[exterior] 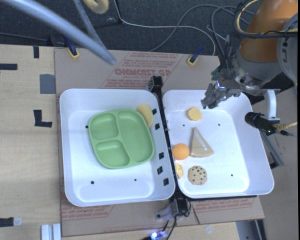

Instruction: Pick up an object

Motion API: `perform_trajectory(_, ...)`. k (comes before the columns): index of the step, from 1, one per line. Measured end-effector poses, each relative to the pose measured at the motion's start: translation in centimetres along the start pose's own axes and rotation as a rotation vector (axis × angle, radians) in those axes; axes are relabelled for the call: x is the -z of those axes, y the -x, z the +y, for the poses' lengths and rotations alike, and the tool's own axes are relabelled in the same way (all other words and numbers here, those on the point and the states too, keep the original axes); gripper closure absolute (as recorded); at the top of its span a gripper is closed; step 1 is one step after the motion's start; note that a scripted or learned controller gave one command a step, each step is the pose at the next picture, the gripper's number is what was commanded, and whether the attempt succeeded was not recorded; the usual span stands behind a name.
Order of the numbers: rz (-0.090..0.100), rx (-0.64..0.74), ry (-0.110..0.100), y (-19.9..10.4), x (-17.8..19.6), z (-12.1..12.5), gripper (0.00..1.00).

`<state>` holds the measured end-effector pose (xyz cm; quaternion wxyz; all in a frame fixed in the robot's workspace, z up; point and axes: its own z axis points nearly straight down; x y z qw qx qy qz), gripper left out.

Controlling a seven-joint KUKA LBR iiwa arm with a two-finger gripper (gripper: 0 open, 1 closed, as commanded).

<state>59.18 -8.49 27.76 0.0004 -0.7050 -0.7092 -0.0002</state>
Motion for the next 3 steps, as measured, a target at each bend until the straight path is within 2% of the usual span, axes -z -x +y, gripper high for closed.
perform_trajectory(2, -0.001, -0.001, -0.003, -9.3, -3.7, -2.7, 1.0)
perform_trajectory(3, 0.0, 0.001, -0.001, -14.9, -3.7, -3.0, 1.0)
